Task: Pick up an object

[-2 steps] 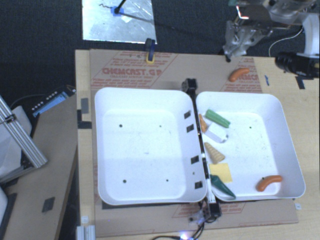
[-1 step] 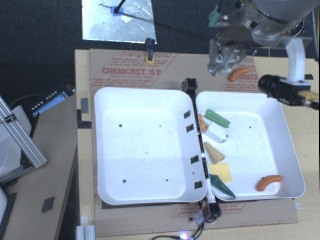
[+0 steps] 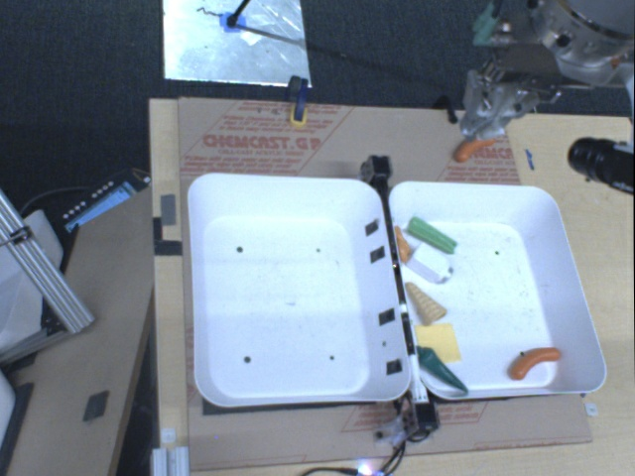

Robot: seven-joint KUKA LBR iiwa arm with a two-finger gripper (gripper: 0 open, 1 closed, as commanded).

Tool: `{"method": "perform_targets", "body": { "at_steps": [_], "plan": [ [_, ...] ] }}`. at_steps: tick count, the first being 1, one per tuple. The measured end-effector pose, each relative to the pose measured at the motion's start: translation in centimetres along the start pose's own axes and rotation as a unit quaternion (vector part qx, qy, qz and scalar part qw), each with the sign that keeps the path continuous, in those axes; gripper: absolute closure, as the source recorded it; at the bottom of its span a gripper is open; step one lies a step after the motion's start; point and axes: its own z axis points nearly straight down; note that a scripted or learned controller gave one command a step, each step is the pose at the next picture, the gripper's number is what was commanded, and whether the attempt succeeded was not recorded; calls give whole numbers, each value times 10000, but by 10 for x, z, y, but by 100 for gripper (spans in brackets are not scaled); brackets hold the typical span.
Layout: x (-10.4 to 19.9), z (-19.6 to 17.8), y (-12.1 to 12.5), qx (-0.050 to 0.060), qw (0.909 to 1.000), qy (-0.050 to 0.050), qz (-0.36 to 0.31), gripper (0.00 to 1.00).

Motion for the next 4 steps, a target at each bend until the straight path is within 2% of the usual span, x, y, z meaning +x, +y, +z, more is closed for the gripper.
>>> {"method": "perform_targets", "body": {
  "at_steps": [2,4],
  "plan": [
    [-100,0,-37,0,10000,-1,4,100],
    [-207,0,-52,-5,10000,-10,6,100]
  ]
}}
